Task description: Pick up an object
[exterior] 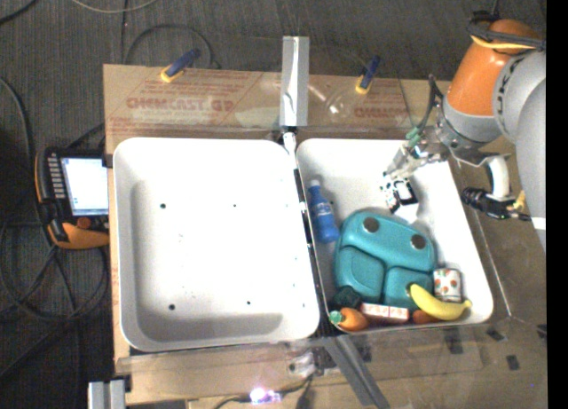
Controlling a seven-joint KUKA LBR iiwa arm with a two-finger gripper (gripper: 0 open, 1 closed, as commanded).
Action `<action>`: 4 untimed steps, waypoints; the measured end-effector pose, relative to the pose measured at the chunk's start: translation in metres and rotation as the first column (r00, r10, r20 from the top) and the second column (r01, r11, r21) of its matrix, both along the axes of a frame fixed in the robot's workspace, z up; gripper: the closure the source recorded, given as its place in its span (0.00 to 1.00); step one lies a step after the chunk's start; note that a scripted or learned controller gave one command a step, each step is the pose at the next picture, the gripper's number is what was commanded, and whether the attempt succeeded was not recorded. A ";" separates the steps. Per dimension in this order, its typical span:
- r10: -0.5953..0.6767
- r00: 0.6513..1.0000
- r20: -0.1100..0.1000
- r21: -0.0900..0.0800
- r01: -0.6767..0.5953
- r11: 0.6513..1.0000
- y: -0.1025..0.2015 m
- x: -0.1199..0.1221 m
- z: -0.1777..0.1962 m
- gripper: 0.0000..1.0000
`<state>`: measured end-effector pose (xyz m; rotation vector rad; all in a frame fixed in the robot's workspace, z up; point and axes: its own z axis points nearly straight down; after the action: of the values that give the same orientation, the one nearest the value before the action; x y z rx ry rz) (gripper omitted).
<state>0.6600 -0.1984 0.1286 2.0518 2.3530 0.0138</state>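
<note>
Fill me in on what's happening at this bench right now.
A grey robot arm with an orange band reaches in from the right, and its gripper hangs over the upper part of the right bin, with nothing visibly between its fingers. That bin holds a teal plastic toy, a blue bottle along its left wall, a banana, a small can and a carrot near the front. The left bin sits beside it. No object has been picked up yet.
</note>
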 end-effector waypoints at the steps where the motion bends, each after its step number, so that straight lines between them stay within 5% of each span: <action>1: 0.081 0.996 0.032 -0.011 -0.081 0.997 -0.002 -0.012 -0.004 0.00; 2: 0.373 0.927 -0.022 0.004 -0.373 0.928 0.011 -0.009 0.039 0.00; 3: 0.373 0.927 -0.022 0.005 -0.373 0.928 0.011 -0.009 0.039 0.00; 4: 0.390 0.921 -0.001 -0.009 -0.390 0.921 -0.011 -0.051 -0.006 0.00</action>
<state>0.6087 -0.2097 0.1223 1.5403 2.7109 0.0103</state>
